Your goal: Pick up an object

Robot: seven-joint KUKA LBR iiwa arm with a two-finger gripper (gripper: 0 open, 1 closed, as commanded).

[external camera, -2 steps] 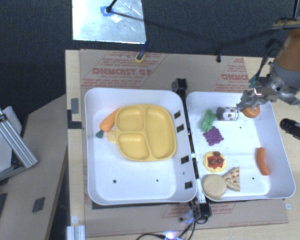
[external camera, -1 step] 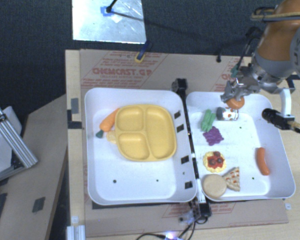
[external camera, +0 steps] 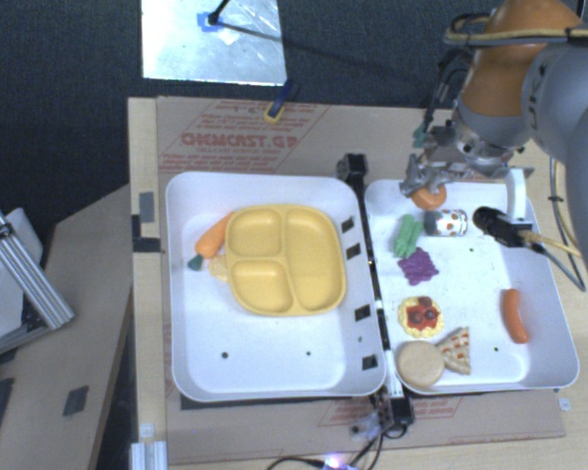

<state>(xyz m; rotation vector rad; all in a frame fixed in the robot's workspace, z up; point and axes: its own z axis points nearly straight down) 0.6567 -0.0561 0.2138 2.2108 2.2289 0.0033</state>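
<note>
Over the back corner of the right bin (external camera: 544, 292), the gripper (external camera: 429, 184) is held low, right on top of a small orange toy (external camera: 430, 199). Whether the toy is grasped cannot be told, because the metal parts hide it. The toy looks picked as the thing to lift, since the tool is set straight above it. A green pod (external camera: 407, 235), a purple bunch (external camera: 417, 264) and a little pizza (external camera: 420, 315) are spread apart nearby. A yellow tray (external camera: 279, 259) is laid in the left bin (external camera: 196, 360).
</note>
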